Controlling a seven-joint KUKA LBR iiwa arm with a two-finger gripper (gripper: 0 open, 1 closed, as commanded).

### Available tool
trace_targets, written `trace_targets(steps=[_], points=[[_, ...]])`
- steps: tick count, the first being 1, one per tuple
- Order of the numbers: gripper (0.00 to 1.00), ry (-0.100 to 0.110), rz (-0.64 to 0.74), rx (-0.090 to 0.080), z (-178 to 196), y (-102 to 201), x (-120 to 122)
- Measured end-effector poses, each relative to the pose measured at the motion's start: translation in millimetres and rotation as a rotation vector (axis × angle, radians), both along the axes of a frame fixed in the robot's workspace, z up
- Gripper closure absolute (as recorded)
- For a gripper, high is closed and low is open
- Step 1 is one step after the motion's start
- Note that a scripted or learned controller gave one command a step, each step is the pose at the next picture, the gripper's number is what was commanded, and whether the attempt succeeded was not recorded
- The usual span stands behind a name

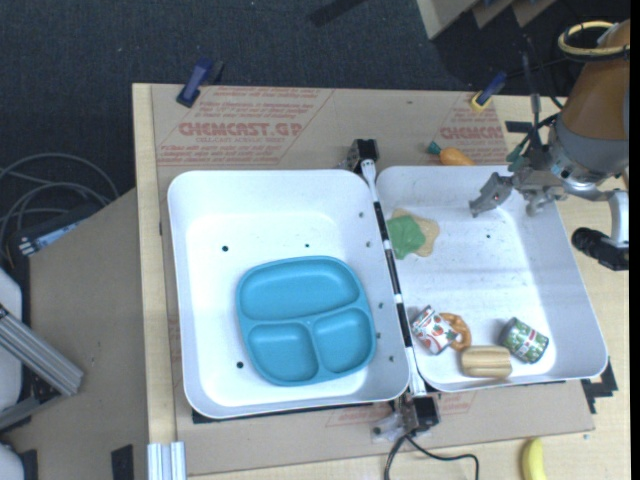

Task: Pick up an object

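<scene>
Two shallow white bins sit side by side on the tabletop (290, 118), which is covered by brown cardboard printed with red lettering. The left bin (200, 218) holds a light blue divided plate (305, 318) with three compartments, lying flat toward the bin's near half. The right bin (560, 268) holds the loose objects. A green leaf-shaped piece (406, 235) lies on a pale yellow flat piece (429, 232) near the bin's left wall, toward the far end. Along the near edge: a small red-and-white printed carton (430, 329) touching a brown pretzel (455, 328), a tan bread roll (486, 362) just in front of them, and a small green can (524, 340) lying tilted on its side to the right of the roll, apart from it. The arm enters from the right, grey with an orange section above the wrist. The claw (510, 197) hangs over the far right part of the right bin, its two grey fingers (487, 197) spread apart with nothing between them. It is well apart from the near-edge objects and off to the right of the green piece. An orange carrot-like item (452, 154) lies on the cardboard just beyond the right bin's far rim. A blue clamp (198, 82) grips the cardboard's far left edge.
</scene>
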State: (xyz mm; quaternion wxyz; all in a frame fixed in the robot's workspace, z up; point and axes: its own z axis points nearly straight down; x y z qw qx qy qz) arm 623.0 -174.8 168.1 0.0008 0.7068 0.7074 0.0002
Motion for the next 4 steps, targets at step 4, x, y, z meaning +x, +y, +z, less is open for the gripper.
trace_targets(steps=[4], points=[[0.0, 0.004, -0.001, 0.002, -83.8, 77.6, -131.8]])
